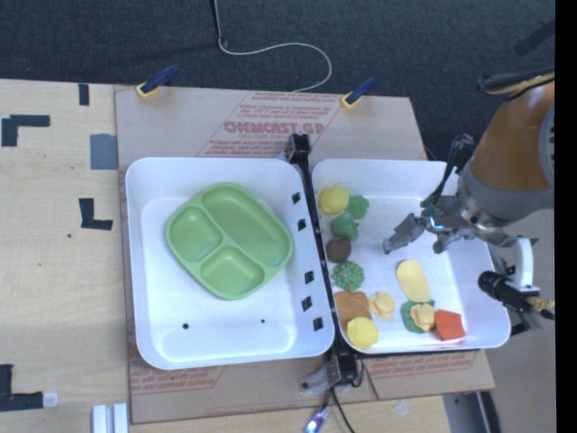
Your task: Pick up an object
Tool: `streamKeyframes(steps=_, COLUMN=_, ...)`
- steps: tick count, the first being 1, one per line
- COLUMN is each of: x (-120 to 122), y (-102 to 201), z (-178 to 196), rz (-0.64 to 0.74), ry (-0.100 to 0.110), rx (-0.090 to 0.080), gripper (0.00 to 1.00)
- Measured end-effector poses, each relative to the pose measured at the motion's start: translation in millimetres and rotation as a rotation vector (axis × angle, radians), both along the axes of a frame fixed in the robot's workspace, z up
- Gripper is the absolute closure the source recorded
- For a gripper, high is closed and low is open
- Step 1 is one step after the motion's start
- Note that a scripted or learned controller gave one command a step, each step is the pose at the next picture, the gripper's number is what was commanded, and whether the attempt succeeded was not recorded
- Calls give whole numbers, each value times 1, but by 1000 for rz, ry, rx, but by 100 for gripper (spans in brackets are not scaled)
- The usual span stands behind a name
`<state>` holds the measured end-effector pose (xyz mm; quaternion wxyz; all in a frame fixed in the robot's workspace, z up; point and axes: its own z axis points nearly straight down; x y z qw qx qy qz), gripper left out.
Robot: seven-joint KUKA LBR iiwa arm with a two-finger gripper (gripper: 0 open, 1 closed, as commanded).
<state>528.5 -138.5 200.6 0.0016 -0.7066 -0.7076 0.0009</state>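
From my remote seat, the nearest target was the pale yellow oblong plastic piece (413, 280) in the right white bin (469, 332), long axis running near-to-far. I'd have lined the fingers across its width. Beyond it hung the two-finger gripper (406, 234); couldn't tell its opening.

Grey arm (509, 165) from the right, tool (403, 237) low.
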Motion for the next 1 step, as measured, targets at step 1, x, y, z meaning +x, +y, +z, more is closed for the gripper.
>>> streamKeyframes(steps=1, x=-47, y=84, z=31, rz=7, ry=2, rx=3, gripper=0)
